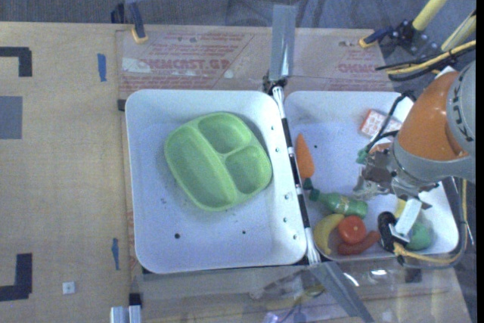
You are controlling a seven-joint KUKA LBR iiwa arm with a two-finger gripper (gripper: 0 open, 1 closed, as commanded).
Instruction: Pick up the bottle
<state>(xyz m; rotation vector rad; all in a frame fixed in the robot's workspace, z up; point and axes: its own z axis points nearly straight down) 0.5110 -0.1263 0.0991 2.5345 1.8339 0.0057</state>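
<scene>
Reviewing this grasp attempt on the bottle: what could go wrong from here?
The green bottle lies on its side, so it may roll when touched. It is crowded by the carrot, the tomato and the banana, so the gripper, hovering just to its right, could catch or shove a neighbour instead.

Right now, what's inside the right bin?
In the right bin: an orange carrot by its left wall, a green bottle, a banana, a red tomato, a green ball and a small card. The arm covers the bin's right part.
</scene>
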